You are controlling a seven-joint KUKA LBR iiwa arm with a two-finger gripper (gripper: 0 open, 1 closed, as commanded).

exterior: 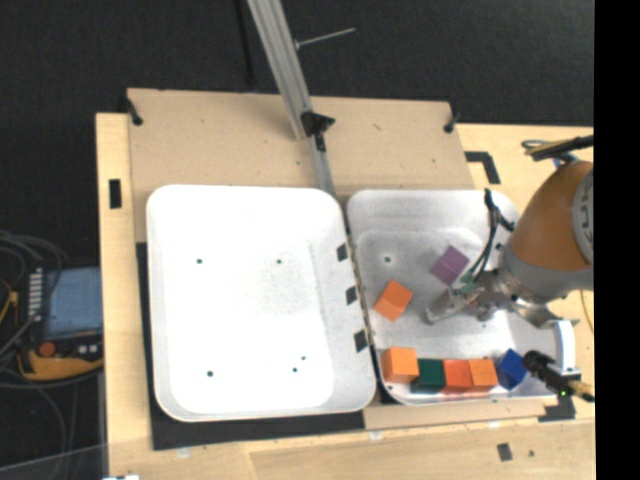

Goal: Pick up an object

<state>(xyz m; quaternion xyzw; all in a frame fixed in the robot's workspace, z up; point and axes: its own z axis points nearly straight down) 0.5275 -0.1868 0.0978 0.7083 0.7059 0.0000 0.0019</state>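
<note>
Tool: your tool [443, 311] sits low in the right bin [420, 208]; grip state cannot be told.
Nearest: purple block [450, 264] at its 12 o'clock, orange block [393, 300] at 9 o'clock.
Obstacles: 5 blocks [455, 372] line the bin's 6 o'clock wall.
Left bin [250, 303]: beside it on your tabletop [300, 448].

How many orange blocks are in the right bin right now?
4. One orange block lies alone mid-bin, left of the gripper. Three sit in the front row: one at its left end, two between the green and blue blocks. The arm may hide more.
</note>
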